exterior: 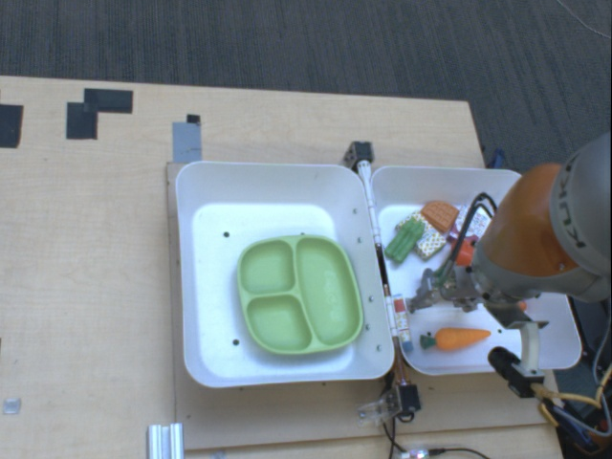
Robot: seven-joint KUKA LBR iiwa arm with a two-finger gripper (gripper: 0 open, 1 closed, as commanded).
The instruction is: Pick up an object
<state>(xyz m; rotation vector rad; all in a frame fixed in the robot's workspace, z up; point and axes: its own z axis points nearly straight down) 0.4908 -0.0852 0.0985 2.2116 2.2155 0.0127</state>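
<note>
- Bins sit side by side at mid-frame: the left bin (206, 285) holds a green tray (299, 295) with three compartments, lying flat and a little tilted toward lower right; the right bin (564, 338) holds the loose items, so picking has to happen there.
- Arm (540, 228) enters from the right edge and hangs over the right bin, its orange band covering much of the bin's centre, which puts the wrist above the pile of candidates.
- Gripper (442, 290) shows as dark metal parts at the left-middle of the right bin, just above the carrot; whether it is released or clenched I cannot tell, and nothing is seen held in it.
- Carrot (457, 338) lies flat near the bin's lower left, orange body pointing right, green top to the left, apart from the other items, which would make it the easiest target.
- Green toy (404, 237) and a brown-orange piece (440, 215) crowd the bin's upper left, touching or overlapping; a grasp there would likely nudge neighbours.
- Judging by position, the step in hand is lowering toward the carrot; no pick is done yet.
</note>
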